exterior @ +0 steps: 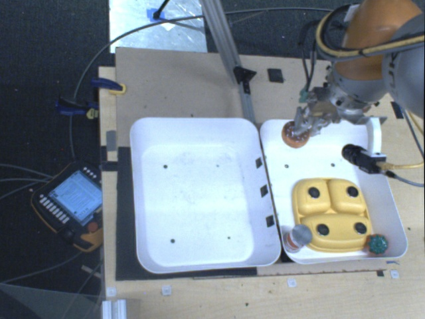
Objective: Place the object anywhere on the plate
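Where the arm [380, 35] stood: over the far left corner of the right bin [335, 145], reaching in from my right; its grey body and orange band were cut off by the top and right edges of my view.
Gripper [304, 126]: low over that corner, pointing down; it was small and dim from my station; I could not tell whether it was apart, together or clamped on anything.
Brown round object [292, 138]: on the white floor of the right bin near the far left corner, directly beneath the gripper tip; its upper right part was covered by the gripper; I could not tell whether the two touched; it lay well apart from the plate.
Yellow plate [334, 219]: in the near half of the right bin, with four shallow hollows; each hollow showed one dark spot; I could not make out whether these were holes or marks.
Grey piece [299, 234]: at the plate's near left corner, against the bin wall; blurred, with a bit of orange beneath it; I could not say what it was.
Teal ball [378, 244]: at the plate's near right corner, close to the bin's rim; whether it touched the plate I could not tell.
Left bin [192, 191]: beside the right bin, their rims meeting; its white floor carried a few small dark dots.
Handheld screen unit [70, 201]: off the bench [179, 85] to my left, on the dark floor; its display was unreadable.
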Robot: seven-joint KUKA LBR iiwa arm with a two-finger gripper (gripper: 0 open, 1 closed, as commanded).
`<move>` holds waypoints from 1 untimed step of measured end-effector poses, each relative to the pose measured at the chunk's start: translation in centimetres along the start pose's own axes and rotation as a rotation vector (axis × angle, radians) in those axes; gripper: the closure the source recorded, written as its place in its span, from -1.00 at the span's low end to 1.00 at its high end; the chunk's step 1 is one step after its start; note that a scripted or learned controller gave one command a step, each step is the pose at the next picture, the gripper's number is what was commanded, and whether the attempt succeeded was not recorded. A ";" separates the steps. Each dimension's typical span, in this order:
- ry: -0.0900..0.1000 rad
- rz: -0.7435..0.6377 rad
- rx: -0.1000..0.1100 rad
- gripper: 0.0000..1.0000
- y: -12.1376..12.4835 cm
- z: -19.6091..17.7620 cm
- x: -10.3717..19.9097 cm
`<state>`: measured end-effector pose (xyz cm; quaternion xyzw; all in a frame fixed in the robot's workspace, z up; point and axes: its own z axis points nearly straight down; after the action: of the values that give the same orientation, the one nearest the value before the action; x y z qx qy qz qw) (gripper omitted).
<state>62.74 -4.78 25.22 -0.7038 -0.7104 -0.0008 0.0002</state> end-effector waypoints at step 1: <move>0.000 0.000 -0.001 1.00 -1.4 -0.3 4.6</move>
<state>61.33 -0.16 25.50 -0.7037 -0.7105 -0.0011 0.0001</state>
